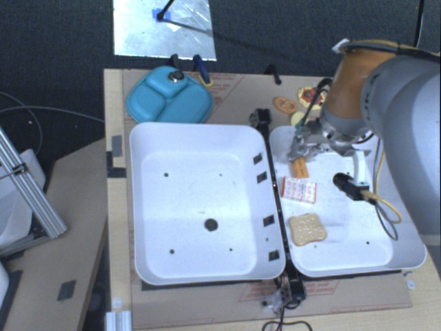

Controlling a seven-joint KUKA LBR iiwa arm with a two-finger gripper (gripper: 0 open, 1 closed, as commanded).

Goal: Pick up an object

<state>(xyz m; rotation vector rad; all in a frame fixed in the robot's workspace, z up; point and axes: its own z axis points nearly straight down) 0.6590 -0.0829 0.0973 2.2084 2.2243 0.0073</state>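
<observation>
Orange stick (299,167) lies in right bin (406,254), directly under hand (301,152); can't tell whether it's apart or together. Best drop straight, centre on stick, avoid red-checked packet (300,189) beside.

Grey arm (403,95) from the right, orange-banded wrist (351,81) bent down, hand (303,150) low.

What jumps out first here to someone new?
The grey arm with its orange band fills the upper right, its gripper down in the right bin over an orange stick-like item. Nearby lie a red-and-white packet and a tan toast-shaped piece. A blue divided container sits behind the left bin.
</observation>
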